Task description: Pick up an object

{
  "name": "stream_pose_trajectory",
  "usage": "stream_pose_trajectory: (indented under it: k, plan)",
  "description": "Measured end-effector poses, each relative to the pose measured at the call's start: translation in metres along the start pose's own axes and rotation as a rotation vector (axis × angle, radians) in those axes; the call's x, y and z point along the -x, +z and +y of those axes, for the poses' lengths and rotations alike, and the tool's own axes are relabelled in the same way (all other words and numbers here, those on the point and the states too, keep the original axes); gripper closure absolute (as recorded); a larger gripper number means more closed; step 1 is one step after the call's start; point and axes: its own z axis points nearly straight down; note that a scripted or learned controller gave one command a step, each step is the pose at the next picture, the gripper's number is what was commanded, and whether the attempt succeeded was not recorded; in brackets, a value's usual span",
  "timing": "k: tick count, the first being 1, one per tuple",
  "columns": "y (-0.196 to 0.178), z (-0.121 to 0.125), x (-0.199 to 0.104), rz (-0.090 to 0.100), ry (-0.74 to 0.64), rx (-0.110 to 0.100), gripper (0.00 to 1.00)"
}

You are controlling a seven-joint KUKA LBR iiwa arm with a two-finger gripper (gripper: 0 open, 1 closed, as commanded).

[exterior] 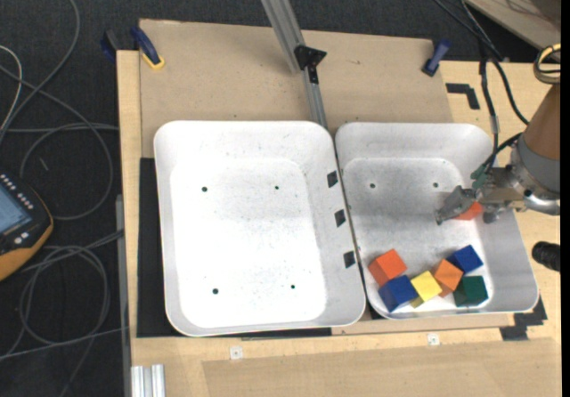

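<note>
Claw [461, 206]: low in the right bin [405, 164], near its right wall; a red block [469, 211] sits at its tips, but I cannot tell if the claw is apart or clamped.
Other blocks [427, 279]: in a cluster at the bin's front edge, apart from the claw.
Progress: the grasp is perhaps under way; the lift is not yet done.

White bins [245, 139] hold orange [387, 264], blue [398, 292], yellow [426, 286], green blocks [471, 290].
</note>
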Motion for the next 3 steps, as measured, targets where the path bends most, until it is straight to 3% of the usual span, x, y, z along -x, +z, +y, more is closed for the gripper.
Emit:
stream_pose_trajectory:
  k: [1,2,3]
  plan:
    - [0.057,-0.01,0.0,0.001,0.0,-0.001,0.0]
    - [0.087,-0.011,-0.001,0.0,0.0,0.003,0.0]
    - [0.075,-0.009,-0.001,-0.002,0.0,0.009,1.0]
